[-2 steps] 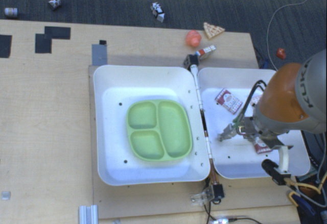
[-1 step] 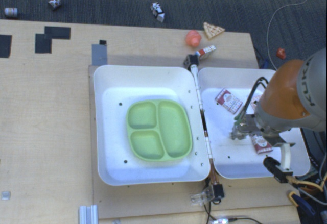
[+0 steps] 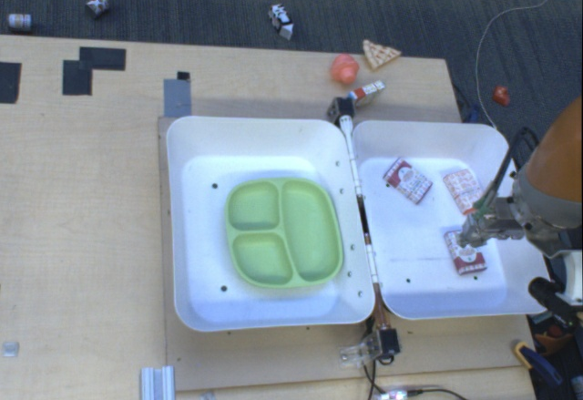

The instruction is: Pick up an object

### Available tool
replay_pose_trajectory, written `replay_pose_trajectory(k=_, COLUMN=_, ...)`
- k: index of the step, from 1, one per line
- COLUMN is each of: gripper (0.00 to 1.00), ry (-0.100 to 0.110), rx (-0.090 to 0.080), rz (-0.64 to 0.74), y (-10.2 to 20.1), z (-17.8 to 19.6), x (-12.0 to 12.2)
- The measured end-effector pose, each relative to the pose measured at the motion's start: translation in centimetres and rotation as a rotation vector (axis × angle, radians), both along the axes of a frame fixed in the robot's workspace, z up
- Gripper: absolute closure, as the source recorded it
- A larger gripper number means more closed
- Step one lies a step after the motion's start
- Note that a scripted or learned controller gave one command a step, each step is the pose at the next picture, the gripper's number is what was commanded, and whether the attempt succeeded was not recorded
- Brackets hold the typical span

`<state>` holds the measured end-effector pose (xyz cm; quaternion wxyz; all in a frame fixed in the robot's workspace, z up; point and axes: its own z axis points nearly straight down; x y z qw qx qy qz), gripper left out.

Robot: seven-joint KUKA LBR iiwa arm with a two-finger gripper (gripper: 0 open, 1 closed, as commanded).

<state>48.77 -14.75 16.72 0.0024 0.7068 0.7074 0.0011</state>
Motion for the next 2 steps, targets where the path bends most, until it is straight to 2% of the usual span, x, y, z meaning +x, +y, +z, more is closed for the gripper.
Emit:
replay_pose_trajectory(k=1, gripper=1.00, ry=-0.004, rx=0.001, rz=0.003, y=0.1, z=1.0, x=0.2)
replay_pose_trajectory(k=2, gripper=1.00, ry=-0.001, rx=0.000, rz=0.004, y=-5.9, z=5.2, x=7.8)
